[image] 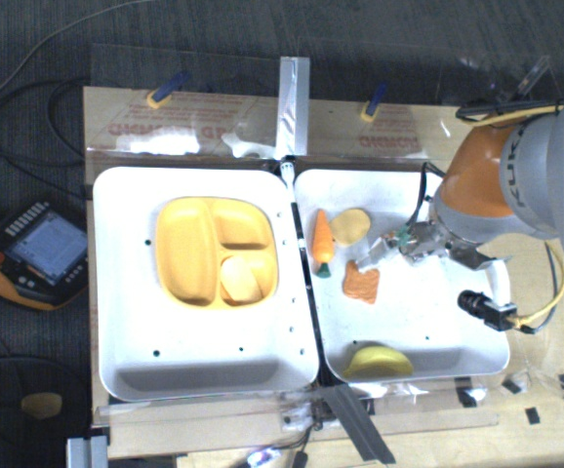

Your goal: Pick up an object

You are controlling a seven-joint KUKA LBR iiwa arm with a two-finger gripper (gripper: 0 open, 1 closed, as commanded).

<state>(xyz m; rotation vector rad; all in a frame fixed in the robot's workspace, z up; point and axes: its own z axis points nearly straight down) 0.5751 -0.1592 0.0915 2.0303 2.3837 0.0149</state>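
Note:
In the right bin [477,349] lie an orange carrot [322,240] against the left wall, a tan round piece [351,225] beside it, a flat orange-pink piece [362,284] below them, and a yellow fruit [378,361] at the front wall. My gripper [372,255] reaches in from the right and hangs low over the bin, just above the orange-pink piece and below the tan round piece. Nothing shows as held.
The left bin [126,349] holds a yellow divided plate [189,252] with a pale round item [242,280] in one section. A black cable and connector [484,305] hang off the arm over the right bin. A handheld pendant [33,252] lies left of the bench.

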